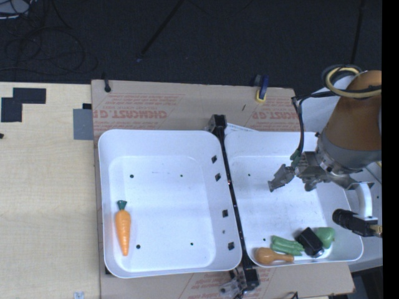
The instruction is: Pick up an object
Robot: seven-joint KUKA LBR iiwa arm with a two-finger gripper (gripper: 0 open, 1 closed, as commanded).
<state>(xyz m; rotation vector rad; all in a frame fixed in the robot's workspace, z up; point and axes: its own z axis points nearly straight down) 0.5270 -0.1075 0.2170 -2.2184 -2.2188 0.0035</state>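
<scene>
The claw (292,176) hangs over the right bin (249,167), grip state untellable; approach step. Next: descend toward the near-right toy pile (299,245).

Place: robotics lab test bench.
Evidence: loose cables (37,17) on dark floor behind the cardboard sheet (187,104); two white bins (106,167) on that cardboard; toy carrot (123,228).
</scene>
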